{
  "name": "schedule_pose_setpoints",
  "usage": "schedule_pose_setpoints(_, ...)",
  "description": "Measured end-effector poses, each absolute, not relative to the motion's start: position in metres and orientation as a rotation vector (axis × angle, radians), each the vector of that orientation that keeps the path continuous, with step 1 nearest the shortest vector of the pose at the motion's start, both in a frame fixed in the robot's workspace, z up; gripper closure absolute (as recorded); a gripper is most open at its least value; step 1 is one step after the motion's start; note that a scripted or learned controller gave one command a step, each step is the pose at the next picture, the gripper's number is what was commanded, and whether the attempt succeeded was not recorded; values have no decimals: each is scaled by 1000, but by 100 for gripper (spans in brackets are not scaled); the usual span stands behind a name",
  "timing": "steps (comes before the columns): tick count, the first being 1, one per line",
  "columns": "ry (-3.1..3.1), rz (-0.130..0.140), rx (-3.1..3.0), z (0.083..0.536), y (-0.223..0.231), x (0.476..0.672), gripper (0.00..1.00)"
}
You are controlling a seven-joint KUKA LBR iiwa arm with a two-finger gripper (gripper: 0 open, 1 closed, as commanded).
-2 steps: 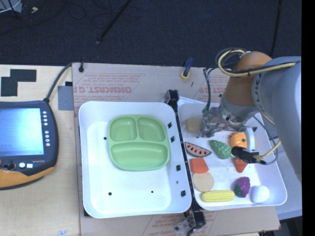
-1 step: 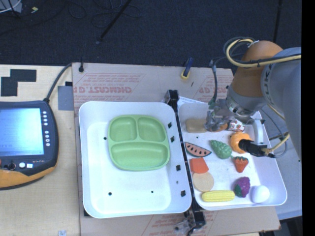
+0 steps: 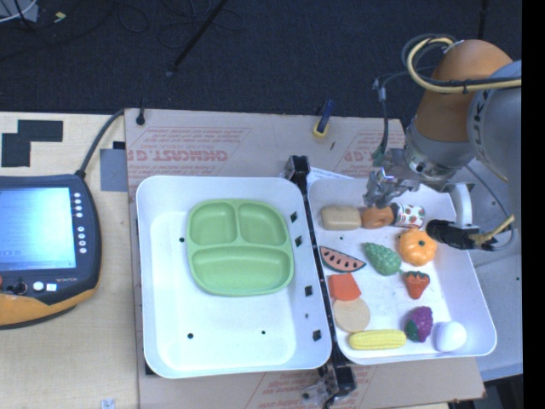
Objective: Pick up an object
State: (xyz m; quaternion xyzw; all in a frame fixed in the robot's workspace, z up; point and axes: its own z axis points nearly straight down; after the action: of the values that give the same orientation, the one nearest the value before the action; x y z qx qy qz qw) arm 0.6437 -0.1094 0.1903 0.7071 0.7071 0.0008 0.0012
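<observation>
Target area: hot dog toy (image 3: 359, 217) lies near the back of the right bin (image 3: 477, 313), tan bun end to the left, orange-brown end to the right.
Gripper (image 3: 381, 196): hangs just over the hot dog's orange end, at or very near touching; cannot tell how the tips stand, nothing seen clamped.
Arm (image 3: 464, 92): grey with orange band, enters from the right, wrist bent down over the bin's back edge.
Beside the hot dog: small red-and-white can (image 3: 411, 215) just right of it, on its side; orange pumpkin-like fruit (image 3: 416, 247) near, in front of the can.
Middle of right bin: watermelon slice (image 3: 342, 260), green leafy vegetable (image 3: 382, 258), strawberry (image 3: 416, 284), orange-red wedge (image 3: 345, 287) touching a tan round cracker (image 3: 352, 315).
Front of right bin: corn cob (image 3: 377, 340), purple grapes (image 3: 418, 323), white egg (image 3: 450, 336), set close in a row.
Left bin (image 3: 162, 313): holds a green divided plate (image 3: 239, 247), three compartments.
Bench surround: cardboard sheet (image 3: 213, 147) under both bins; teach pendant (image 3: 43, 237) with lit screen well apart at far left.
</observation>
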Motion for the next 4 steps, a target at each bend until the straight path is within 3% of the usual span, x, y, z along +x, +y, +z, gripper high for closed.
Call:
schedule_pose_setpoints(1,2221,2,2219,230,-111,644,100)
schedule_pose_setpoints(3,2225,-7,2228,213,-60,543,100)
schedule_pose_setpoints(4,2228,-5,2224,215,-32,505,100)
